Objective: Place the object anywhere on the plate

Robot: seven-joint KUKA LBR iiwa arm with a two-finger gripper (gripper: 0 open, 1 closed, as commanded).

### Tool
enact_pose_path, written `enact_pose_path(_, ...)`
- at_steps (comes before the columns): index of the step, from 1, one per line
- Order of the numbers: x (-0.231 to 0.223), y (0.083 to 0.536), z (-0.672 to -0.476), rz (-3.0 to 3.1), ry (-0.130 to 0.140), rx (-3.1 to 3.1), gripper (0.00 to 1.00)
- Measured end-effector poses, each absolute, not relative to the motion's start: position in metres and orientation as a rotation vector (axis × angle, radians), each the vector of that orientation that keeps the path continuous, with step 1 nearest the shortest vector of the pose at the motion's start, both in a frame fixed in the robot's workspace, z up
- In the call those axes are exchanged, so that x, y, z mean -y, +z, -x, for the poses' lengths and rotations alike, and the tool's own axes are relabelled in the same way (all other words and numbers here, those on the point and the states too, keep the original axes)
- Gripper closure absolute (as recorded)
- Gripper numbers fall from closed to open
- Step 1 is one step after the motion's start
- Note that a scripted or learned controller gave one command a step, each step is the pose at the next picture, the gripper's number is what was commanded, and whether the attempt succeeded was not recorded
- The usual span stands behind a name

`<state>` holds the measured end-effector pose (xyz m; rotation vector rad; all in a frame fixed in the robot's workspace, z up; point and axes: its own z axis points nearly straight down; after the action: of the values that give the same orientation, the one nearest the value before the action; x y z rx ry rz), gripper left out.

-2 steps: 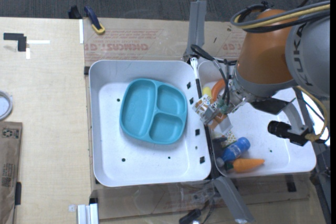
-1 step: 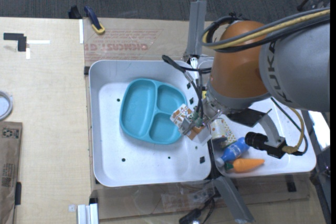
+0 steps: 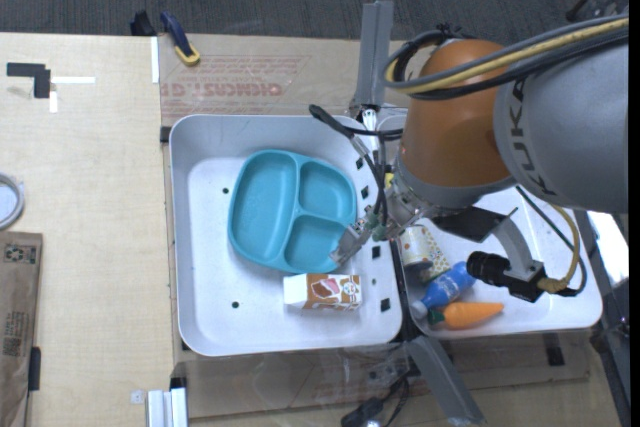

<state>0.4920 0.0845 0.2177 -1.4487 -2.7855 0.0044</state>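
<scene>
Since I can't tell the fingers' (image 3: 362, 233) state, a drop risks missing the plate (image 3: 290, 210) w/ its rim just left, carton (image 3: 322, 291) below

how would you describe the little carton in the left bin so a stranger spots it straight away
Look at the left white bin, the one holding the blue divided plate. Just below the plate's lower edge, on the bin floor, lies a small carton on its side. It is the boxy item there, white at one end with a brown printed face.
</scene>
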Motion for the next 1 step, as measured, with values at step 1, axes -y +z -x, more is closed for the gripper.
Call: enact_pose_path(1,-0.0836,0.2257,-0.4929,1.448,0.008,2.786,1.0)
